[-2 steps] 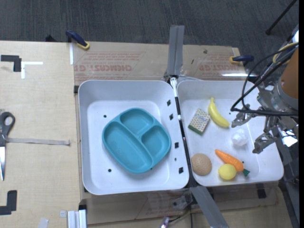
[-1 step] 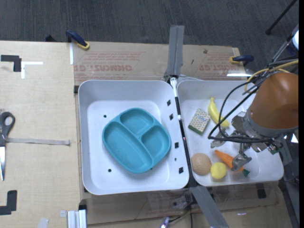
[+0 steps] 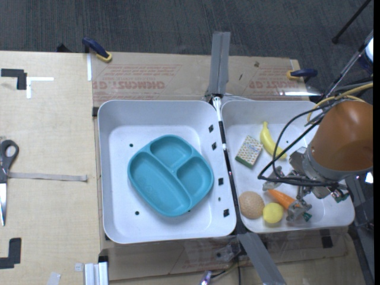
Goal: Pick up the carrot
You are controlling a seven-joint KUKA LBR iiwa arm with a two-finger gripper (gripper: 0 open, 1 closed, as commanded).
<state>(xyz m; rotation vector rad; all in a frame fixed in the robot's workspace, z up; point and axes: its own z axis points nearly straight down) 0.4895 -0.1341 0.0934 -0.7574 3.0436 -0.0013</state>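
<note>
The carrot (image 3: pixel 279 198) is a small orange piece lying near the front of the right bin (image 3: pixel 332 221), tilted with one end toward the left. My gripper (image 3: pixel 298 210) hangs low over the bin just right of the carrot, touching or nearly touching its right end. The wrist and cables hide part of the gripper. The arm's orange band (image 3: pixel 347 136) looms above it and covers the bin's right side.
A yellow ball (image 3: pixel 272 213) and a tan round fruit (image 3: pixel 252 205) lie just left of the carrot. Farther back lie a banana (image 3: pixel 270 140) and a small green-edged box (image 3: pixel 249 151). The left bin (image 3: pixel 113 177) holds a blue divided plate (image 3: pixel 170 174). Scissors (image 3: pixel 5 177) rest on the bench's left.
</note>
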